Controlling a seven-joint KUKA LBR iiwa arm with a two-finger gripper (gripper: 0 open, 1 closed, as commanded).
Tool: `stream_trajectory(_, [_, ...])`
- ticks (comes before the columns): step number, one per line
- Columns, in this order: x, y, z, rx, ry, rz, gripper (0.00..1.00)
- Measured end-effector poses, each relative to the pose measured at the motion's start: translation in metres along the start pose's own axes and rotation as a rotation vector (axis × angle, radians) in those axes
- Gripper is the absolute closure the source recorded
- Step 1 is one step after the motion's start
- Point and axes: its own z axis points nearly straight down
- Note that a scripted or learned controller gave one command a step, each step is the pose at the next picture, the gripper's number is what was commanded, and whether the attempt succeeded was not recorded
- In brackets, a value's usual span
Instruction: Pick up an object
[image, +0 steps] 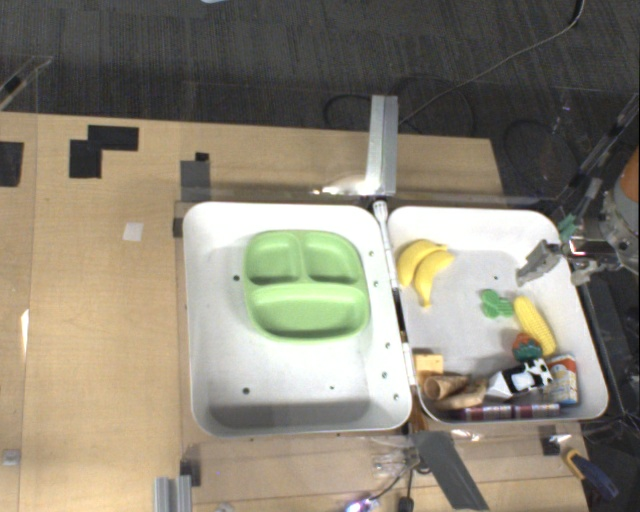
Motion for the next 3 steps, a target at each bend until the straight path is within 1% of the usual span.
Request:
stream_trajectory(1, [-0.032,-0.011,0.117,0.0,0.0,-0.117,0.0])
stream_trajectory(2, [-0.019,-0.04,0.159,-0.012,-0.003,0.075,0.0])
stream_trajectory(3, [-0.017,-0.038,0.149,-0.017,0.001,0.073,1.0])
